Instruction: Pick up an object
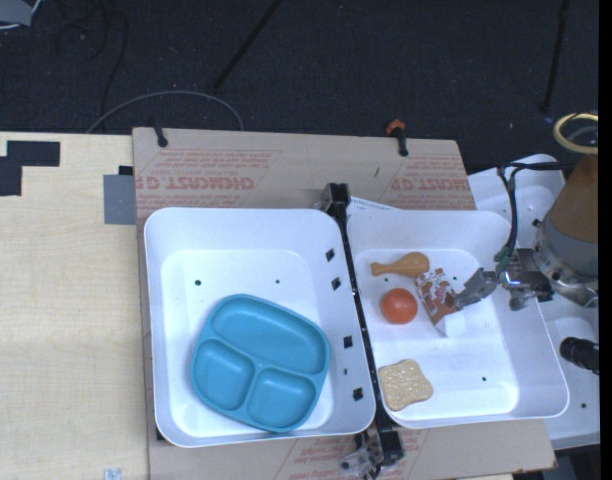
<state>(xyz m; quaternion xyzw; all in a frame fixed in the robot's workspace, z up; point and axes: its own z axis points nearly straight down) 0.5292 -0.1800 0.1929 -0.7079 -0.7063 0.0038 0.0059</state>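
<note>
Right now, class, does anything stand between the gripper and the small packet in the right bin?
Nothing visible does. The gripper is right at the small packet, on its right side; the tomato and the drumstick lie on the packet's left.

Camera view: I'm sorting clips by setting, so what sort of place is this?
Probably a robot lab bench, not a kitchen: two white bins clamped to a board, toy food such as a tomato and a drumstick, and the arm's gripper reaching in.
</note>
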